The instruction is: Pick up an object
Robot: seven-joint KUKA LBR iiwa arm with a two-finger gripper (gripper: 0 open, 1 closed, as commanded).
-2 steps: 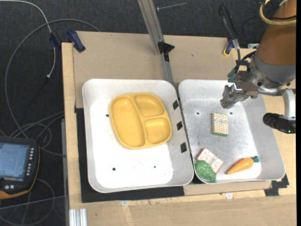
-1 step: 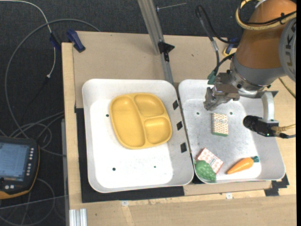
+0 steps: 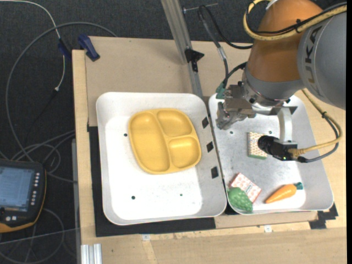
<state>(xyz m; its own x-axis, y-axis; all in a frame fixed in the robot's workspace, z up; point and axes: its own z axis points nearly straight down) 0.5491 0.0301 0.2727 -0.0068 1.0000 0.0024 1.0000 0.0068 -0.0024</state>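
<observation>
My gripper (image 3: 226,120) hangs over the upper left part of the right bin (image 3: 313,147), above bare bin floor. Nothing shows between its fingers. To its right lies a small dotted sponge-like block (image 3: 255,145), partly under a black fitting on the arm. Along the bin's front edge sit a green toy vegetable (image 3: 240,199), a pink-and-white packet (image 3: 245,185) and an orange carrot (image 3: 283,193). The left bin (image 3: 115,142) holds a yellow divided plate (image 3: 164,140).
A metal post (image 3: 179,23) rises behind the bins, with black cables beside it. The big orange-and-grey arm body (image 3: 286,37) covers the right bin's far side. Black clips (image 3: 209,147) line the seam between the bins.
</observation>
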